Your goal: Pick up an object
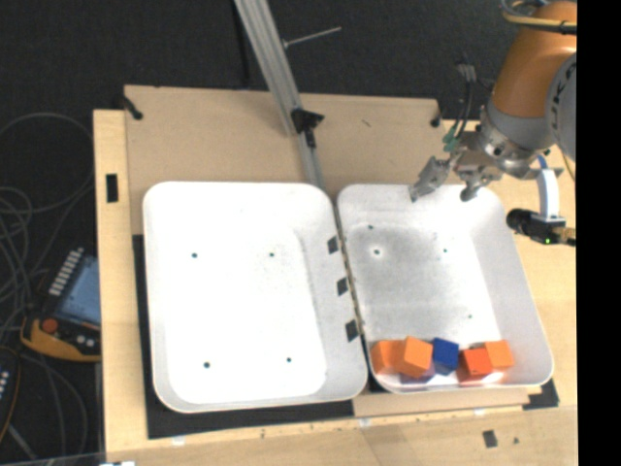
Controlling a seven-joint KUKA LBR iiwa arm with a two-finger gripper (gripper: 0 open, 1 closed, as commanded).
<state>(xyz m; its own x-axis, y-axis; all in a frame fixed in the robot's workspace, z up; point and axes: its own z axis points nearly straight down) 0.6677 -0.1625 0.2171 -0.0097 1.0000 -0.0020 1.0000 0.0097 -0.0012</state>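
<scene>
Spread and holding nothing, the two-finger claw (pixel 448 183) hangs over the far edge of the shallow white right-hand bin (pixel 505 260). Small orange and blue blocks (pixel 441 355) huddle against its near wall. They look light, rigid, flat-sided; pinch an outer orange block (pixel 499 354) across opposite faces.

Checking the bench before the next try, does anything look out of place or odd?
Nothing spilled or damaged. The blocks are all crowded against the right bin's near wall, while the open pincer hangs over its far edge, well away from them.
</scene>
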